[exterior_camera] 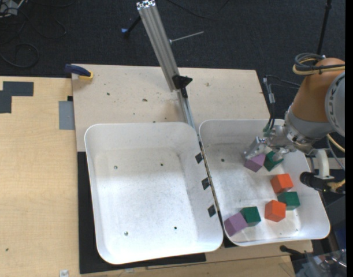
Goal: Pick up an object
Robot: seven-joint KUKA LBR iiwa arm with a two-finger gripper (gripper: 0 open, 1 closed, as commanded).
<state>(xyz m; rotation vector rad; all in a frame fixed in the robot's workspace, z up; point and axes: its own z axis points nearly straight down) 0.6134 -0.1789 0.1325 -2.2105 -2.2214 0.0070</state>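
Reaching in over the right bin [318, 227], the claw [264, 149] sits low at the bin's upper middle, right against a purple cube [255, 162] and a dark green cube [273, 161]. Metal fingers seem to straddle or press at these two blocks, but how wide they stand, and whether either block is truly between them, cannot be told from this slant.

Just beyond the claw, toward the near edge of the bin, lie an orange cube [281, 183] and a second green cube [290, 199], then another orange cube [275, 210]. Farther still, near the bin's front corner, a third green cube [251, 214] touches a second purple cube [235, 223]. Away from the claw, across the divider, sits the left bin [101, 154], both bins resting on the pale surface [124, 94].

Judging by their look, the cubes are small, light and rigid, probably wood or foam, with flat faces that should take a pinch well. The best hold would be across two opposite flat sides; with the purple and green blocks touching, a finger may wedge between them or push both aside.
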